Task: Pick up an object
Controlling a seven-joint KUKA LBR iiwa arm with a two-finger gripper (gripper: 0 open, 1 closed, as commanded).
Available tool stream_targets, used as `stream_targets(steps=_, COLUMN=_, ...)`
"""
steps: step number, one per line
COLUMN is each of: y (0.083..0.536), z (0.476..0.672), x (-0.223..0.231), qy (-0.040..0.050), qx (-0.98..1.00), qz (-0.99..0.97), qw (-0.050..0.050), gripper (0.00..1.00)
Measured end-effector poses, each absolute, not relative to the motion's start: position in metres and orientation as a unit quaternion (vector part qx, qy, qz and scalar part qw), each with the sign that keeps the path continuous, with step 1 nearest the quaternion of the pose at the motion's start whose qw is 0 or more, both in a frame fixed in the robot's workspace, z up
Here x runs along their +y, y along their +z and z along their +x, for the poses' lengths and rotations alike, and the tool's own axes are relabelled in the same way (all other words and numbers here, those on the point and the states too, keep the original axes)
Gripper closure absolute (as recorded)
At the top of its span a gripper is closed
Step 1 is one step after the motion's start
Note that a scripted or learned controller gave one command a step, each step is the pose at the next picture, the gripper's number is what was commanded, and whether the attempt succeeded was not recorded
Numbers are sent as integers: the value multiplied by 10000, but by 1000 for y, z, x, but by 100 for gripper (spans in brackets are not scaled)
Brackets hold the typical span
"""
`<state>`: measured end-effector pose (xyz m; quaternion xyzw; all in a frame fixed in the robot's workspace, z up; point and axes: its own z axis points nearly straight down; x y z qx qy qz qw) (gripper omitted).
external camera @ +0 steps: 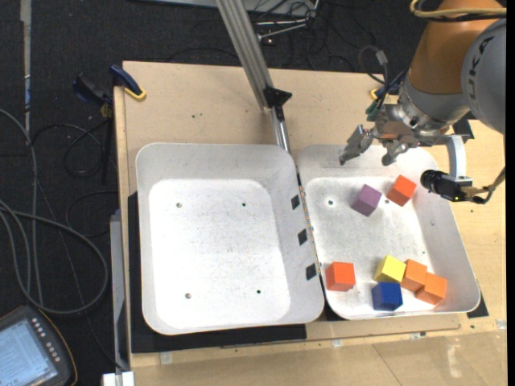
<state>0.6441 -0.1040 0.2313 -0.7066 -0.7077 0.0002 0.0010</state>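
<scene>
Below, a tan bench [209, 103] sits on dark floor with loose cables [48, 159] and carries two white bins: left bin [153, 175], right bin [451, 240]. The right one holds a purple cube [367, 199], orange cubes [401, 190] [340, 275] [424, 281], a yellow cube [390, 268] and a blue cube [387, 296]. Gripper [372, 151] hangs above its far edge, fingers spread with nothing between them. A slanted metal pole [245, 43] crosses the bench.

Below my grey claw [372, 152] I see a purple cube [368, 199], orange cubes [401, 190], one yellow [391, 268] and one blue [387, 296], in a speckled white bin [451, 240].
</scene>
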Motion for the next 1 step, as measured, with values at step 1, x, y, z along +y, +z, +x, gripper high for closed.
stream_targets(steps=1, y=232, z=644, x=-104, qy=-1, qx=-7078, qz=-7064, qw=5, gripper=0)
